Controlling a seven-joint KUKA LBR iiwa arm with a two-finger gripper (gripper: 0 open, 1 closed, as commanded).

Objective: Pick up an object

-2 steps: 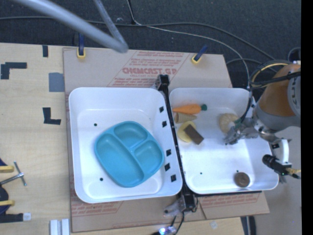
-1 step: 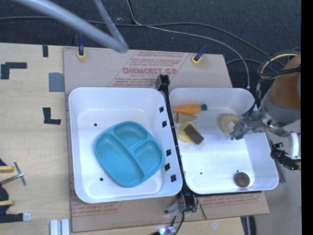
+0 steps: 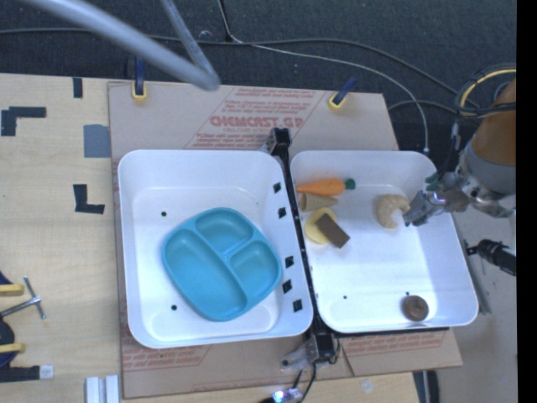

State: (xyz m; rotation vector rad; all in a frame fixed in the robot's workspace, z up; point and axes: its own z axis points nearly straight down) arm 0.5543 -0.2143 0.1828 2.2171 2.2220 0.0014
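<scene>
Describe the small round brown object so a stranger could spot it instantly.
Find the right-hand shallow white bin. Look in its near right corner, away from the other items. The small round brown disc-like object lies alone there, darker and rounder than the orange toy carrot.

Pincer [image 3: 417, 211] low, arm at right

The table [image 3: 50, 250] is pale wood, with a cardboard sheet [image 3: 252, 116] spread over it. Two white bins sit on the sheet: the right bin [image 3: 445, 259] just under the gripper [image 3: 417, 214], the left bin [image 3: 138, 225] well beyond it.
</scene>
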